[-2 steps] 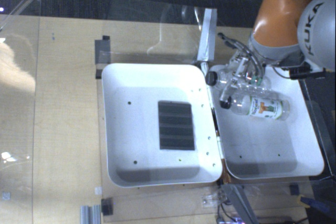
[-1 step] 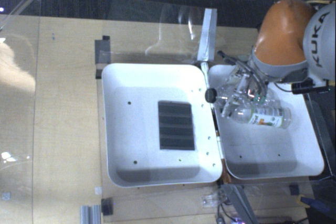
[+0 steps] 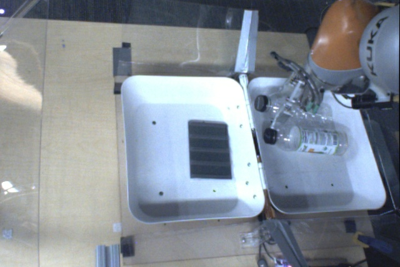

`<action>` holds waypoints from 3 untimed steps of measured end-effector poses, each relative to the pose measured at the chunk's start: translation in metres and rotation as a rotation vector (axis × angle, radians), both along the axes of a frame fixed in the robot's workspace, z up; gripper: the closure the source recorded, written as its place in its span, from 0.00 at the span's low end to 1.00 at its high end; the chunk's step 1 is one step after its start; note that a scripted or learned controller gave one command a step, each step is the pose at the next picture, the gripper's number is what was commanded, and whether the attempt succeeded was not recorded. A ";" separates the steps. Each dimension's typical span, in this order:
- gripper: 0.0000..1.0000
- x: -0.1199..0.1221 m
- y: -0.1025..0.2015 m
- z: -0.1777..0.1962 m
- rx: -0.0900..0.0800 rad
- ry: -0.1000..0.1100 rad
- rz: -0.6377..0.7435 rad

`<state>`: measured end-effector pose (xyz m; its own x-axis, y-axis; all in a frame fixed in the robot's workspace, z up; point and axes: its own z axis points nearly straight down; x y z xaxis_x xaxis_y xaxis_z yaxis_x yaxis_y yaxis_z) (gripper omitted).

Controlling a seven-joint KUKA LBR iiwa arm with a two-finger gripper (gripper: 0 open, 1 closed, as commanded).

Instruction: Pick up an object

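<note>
Two clear plastic bottles lie in the right bin (image 3: 325, 187). The nearer bottle (image 3: 309, 139) lies on its side with a black cap (image 3: 270, 134) pointing left and a white and green label. The second bottle (image 3: 294, 110) lies just behind it, its black cap (image 3: 260, 102) near the bin's back left corner. My gripper (image 3: 296, 94) hangs at the back of the right bin, right over the second bottle. The arm's orange band (image 3: 340, 34) is above it. A black ridged rectangular pad (image 3: 209, 148) lies flat in the middle of the left bin (image 3: 150, 134).
A clear plastic sheet (image 3: 181, 31) stands behind the left bin, and a metal post (image 3: 246, 40) rises between the bins at the back. Black brackets (image 3: 122, 59) sit at the left bin's corner. Cables (image 3: 362, 100) trail off the arm at the right.
</note>
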<state>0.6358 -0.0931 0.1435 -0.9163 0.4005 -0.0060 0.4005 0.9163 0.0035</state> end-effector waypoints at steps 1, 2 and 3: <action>0.00 0.017 0.000 -0.024 -0.004 -0.008 -0.061; 0.00 0.020 -0.007 -0.050 -0.007 0.012 -0.167; 0.00 0.014 -0.003 -0.053 -0.012 0.001 -0.324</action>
